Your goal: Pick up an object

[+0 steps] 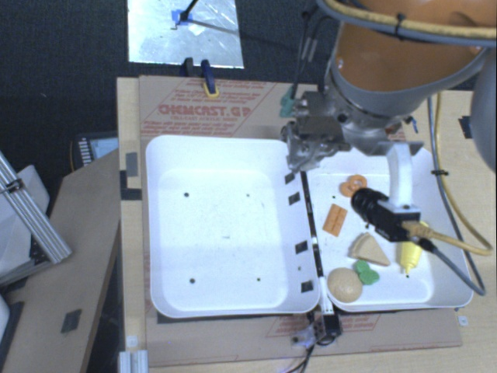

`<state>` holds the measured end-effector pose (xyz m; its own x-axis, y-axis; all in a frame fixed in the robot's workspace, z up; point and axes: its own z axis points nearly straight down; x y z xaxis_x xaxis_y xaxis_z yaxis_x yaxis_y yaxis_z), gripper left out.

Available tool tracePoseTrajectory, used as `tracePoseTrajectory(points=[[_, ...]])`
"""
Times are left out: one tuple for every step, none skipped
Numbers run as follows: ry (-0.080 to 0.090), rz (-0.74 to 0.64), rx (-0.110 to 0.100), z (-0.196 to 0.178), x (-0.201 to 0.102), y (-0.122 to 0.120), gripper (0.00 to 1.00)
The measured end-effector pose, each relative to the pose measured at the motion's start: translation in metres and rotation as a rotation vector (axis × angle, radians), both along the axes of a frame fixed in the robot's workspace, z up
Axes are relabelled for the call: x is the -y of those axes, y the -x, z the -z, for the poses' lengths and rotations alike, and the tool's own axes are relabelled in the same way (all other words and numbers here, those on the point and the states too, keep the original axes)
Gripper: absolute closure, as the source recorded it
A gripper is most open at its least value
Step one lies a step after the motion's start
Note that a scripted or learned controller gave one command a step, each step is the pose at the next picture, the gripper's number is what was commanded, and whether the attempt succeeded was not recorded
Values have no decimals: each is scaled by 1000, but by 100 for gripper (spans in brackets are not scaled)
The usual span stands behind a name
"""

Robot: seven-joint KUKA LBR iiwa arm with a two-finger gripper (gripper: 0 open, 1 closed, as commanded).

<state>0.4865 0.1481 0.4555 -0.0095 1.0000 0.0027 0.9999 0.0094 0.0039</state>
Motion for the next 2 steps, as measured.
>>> tracePoseTrajectory(points=[[-1,5,7,-85,2,0,100],[1,-1,-1,-79,-70,1,100]])
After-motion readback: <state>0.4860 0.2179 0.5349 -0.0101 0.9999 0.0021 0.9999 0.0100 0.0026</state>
